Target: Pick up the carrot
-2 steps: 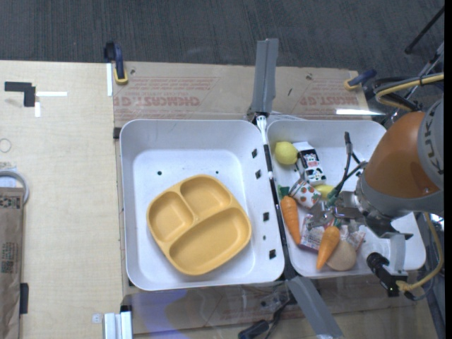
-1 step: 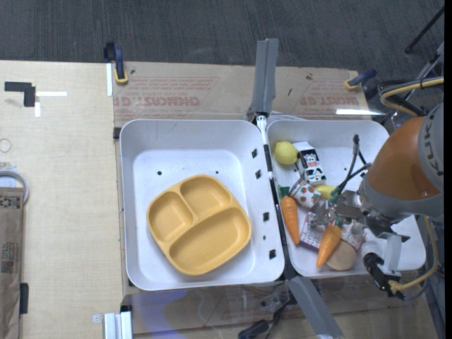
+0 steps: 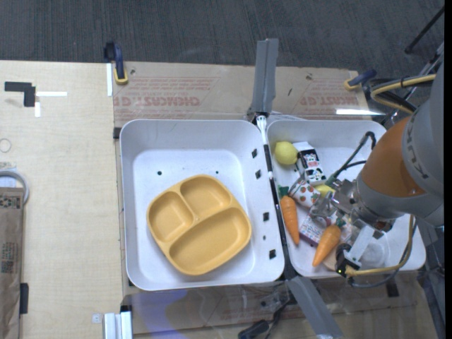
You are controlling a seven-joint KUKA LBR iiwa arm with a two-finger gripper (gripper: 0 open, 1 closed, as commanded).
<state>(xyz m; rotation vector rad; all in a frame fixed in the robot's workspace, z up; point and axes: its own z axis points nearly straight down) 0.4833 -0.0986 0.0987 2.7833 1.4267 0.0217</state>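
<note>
Two white bins sit side by side on the counter [image 3: 56, 189]. Left bin [image 3: 141, 147] holds a yellow divided plate [image 3: 199, 223], tilted diagonally, three compartments, nothing in them. Right bin [image 3: 339, 129] holds the clutter: a lemon [image 3: 285, 152] near the back-left corner, a small black-and-white carton [image 3: 309, 162] just beside it, a spotted red-and-white item [image 3: 308, 191] w/ something yellow next to it, and a red packet [image 3: 309, 233] lower down. Two carrots here. One carrot [image 3: 289, 218] lies along the bin's left wall, thick end toward the back, tip pointing to the front. Second carrot [image 3: 326, 244] lies tilted near the front of the bin, just beside the first w/ the red packet between them, its upper end right up against the arm's metal wrist parts. The arm comes in from the right, orange band above the wrist, and the tool [image 3: 337, 221] is down in the right bin over the clutter, close to the second carrot's upper end. Tool's state: can't tell, the wrist hardware and cables hide it, and no carrot is clearly seen clamped in it. Beyond the bins, brown cardboard [image 3: 191, 90] w/ red lettering lies flat at the back of the counter.
</note>
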